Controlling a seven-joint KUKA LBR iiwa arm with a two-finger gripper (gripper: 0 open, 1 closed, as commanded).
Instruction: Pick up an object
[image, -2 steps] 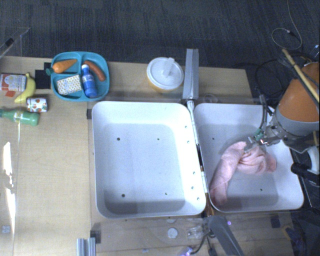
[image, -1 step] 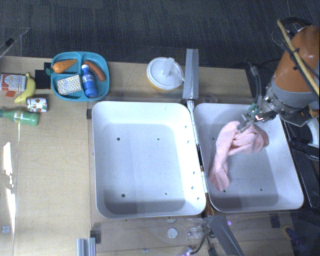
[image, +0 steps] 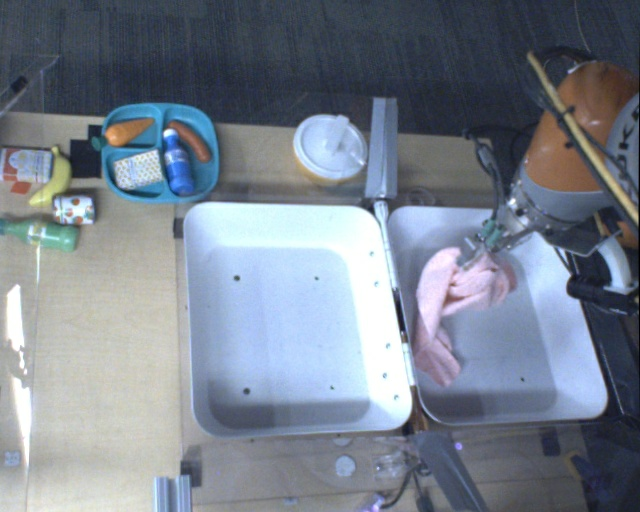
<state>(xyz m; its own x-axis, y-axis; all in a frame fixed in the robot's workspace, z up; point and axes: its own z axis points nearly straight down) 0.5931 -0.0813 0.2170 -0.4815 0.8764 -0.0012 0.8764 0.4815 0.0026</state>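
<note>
A pink cloth (image: 447, 303) lies crumpled in the right bin (image: 560, 390), trailing from the bin's middle up toward its upper right. My gripper (image: 489, 243) hangs over the cloth's upper end. Its fingers are shut on a pinched corner of the fabric, which rises in a peak to the fingertips. The rest of the cloth rests on the bin floor. The grey arm with its orange band (image: 585, 110) reaches in from the upper right.
The left bin (image: 290, 320) sits beside the right one, with a metal bar (image: 380, 150) at the seam behind them. On the bench behind are a white lidded cup (image: 330, 147), a blue tray of toy food (image: 160, 152), a banana (image: 52, 178), a small can (image: 73, 209) and a green bottle (image: 40, 234).
</note>
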